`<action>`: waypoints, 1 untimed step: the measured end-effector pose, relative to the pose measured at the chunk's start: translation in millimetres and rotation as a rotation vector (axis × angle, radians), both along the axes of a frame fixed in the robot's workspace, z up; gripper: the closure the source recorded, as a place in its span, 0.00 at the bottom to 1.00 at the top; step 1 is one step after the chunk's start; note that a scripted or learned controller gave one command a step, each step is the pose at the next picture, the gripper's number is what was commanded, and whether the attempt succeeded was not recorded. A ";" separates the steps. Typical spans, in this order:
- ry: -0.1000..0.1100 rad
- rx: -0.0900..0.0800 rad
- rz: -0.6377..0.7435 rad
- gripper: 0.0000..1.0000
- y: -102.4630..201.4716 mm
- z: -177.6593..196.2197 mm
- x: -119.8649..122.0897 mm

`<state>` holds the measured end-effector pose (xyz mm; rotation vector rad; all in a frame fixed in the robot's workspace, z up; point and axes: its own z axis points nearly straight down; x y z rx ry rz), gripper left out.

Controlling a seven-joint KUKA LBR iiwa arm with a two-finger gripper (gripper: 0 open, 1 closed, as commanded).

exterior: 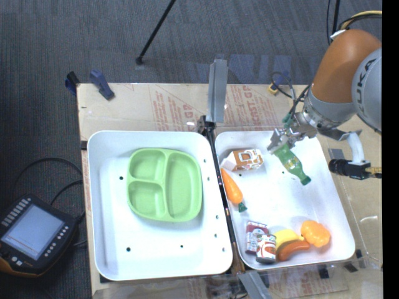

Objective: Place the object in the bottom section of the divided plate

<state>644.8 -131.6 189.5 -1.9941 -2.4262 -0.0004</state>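
Observation:
A green three-section plate [165, 184] lies in the left bin [106, 242]. My gripper [282, 141] hangs over the back of the right bin [336, 195]. It is shut on the top end of a green bottle [294, 164]. The bottle slants down and to the right from the fingers, above the bin floor. The plate's sections hold nothing.
The right bin also holds a small orange-and-white carton [244, 159], a carrot [232, 189], a red-and-white pack [260, 238], a banana [285, 236] and an orange pepper [316, 233]. A raised divider [216, 167] separates the bins. A teach pendant [31, 235] lies on the floor at the left.

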 end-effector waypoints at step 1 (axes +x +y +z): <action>0.003 0.001 0.103 1.00 47.4 -65.0 -32.0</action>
